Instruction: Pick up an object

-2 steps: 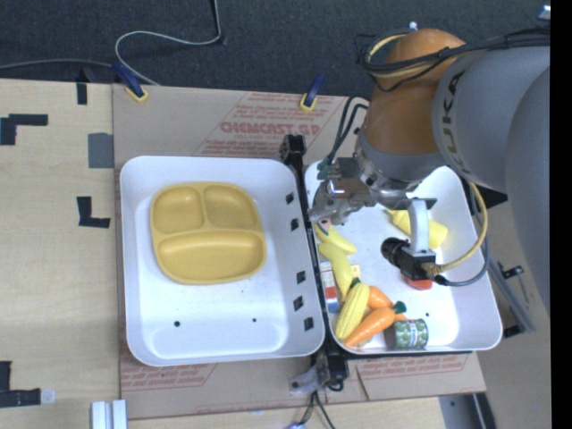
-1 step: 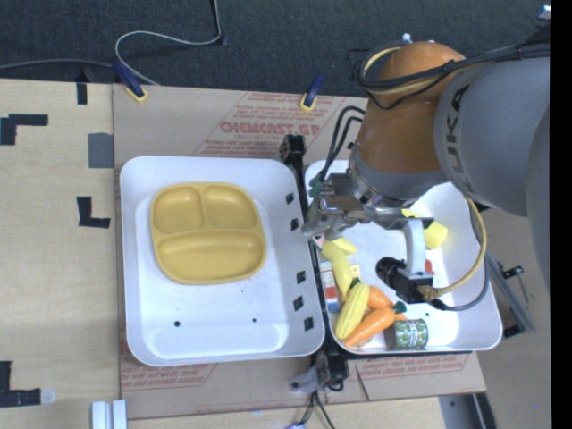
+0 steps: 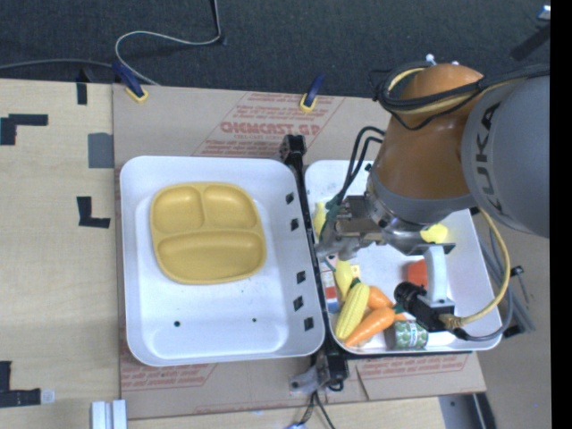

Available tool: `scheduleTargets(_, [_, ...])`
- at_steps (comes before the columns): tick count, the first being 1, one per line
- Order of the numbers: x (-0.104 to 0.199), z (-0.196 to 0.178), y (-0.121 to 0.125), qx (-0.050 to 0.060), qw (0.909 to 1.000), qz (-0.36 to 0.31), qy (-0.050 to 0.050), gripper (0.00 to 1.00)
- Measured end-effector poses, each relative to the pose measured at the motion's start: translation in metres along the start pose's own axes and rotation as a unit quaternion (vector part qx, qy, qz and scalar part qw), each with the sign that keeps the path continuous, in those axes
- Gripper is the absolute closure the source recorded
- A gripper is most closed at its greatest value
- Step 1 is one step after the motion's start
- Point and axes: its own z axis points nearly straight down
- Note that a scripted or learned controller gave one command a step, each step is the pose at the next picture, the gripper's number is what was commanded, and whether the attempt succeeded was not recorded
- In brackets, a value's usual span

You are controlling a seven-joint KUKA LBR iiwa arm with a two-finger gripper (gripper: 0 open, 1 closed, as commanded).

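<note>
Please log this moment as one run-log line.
arm: over right bin | gripper: low at bin's left side | corn, carrot: lying loose | plate: in left bin

In the right bin (image 3: 487, 266) you see the candidate objects clustered toward its near left corner. A yellow corn cob (image 3: 354, 304) lies tilted beside an orange carrot (image 3: 368, 327). A second carrot piece (image 3: 379, 297) rests just above them. A small green-labelled can (image 3: 410, 335) sits near the front wall, and a yellow piece (image 3: 435, 233) lies farther back.

Even, bright overhead light; soft shadows; slightly soft focus throughout.
</note>
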Motion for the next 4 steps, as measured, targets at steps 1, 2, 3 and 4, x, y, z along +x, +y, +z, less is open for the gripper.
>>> scheduleTargets(1, [-0.012,0.011,0.039,0.0,1.0,0.001,-0.001,1.0])
scheduleTargets(2, [-0.061,0.015,0.003,0.0,1.0,0.002,-0.001,1.0])
scheduleTargets(3, [-0.045,0.014,0.032,0.0,1.0,0.0,0.0,1.0])
scheduleTargets(4, [-0.063,0.002,0.0,0.0,1.0,0.001,0.0,1.0])
